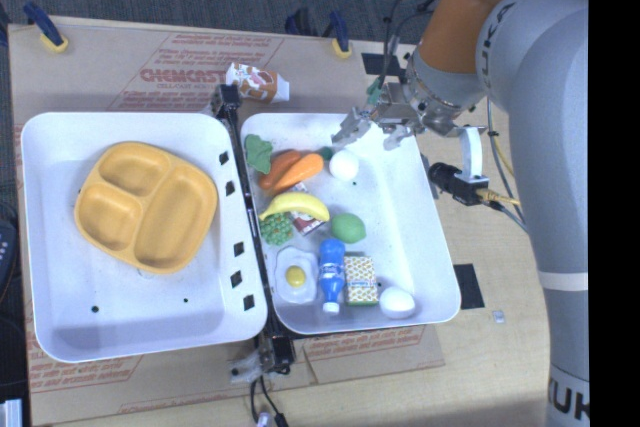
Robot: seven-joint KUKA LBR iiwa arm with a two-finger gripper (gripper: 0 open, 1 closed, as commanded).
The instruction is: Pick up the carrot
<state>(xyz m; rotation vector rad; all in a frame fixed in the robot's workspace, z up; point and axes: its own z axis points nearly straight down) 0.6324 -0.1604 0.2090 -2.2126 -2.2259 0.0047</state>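
Carrot (291, 169) lies in the right bin's (425, 215) upper left beside the green leafy piece (259, 153), likely light, rigid, slick plastic (toy), so pinch across its thick middle; gripper (377, 126) hovers spread and empty near the white egg (343, 165).

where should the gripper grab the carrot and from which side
Probably across the middle of the carrot, coming from above. It lies flat, slanted in the right bin, with the banana close below and green leaves at its left end, so the narrow width is easiest to close on. The gripper hovers up-right.
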